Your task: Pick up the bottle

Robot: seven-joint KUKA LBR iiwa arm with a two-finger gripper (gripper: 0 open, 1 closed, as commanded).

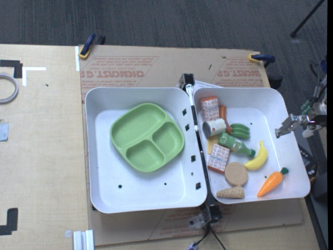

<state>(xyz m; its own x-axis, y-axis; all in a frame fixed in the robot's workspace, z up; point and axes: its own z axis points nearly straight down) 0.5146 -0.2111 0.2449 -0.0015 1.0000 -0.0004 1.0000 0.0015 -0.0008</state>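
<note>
1. In the right bin, the green bottle lies on its side between a small can and a banana.
2. The gripper hangs at the bin's right rim, well apart from the bottle; its state cannot be told.

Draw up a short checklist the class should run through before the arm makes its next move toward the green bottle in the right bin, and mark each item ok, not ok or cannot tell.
1. Bottle located: ok. The green bottle lies on its side in the right bin.
2. Gripper above the bottle: not ok. The gripper sits at the bin's right rim, apart from it.
3. Nothing held yet: ok, no item between the fingers.
4. Room around the bottle: not ok. The banana, the cup and the red carton crowd it.
5. Bottle top unobstructed: ok.
6. Fingers wide enough for the bottle: cannot tell.
</note>
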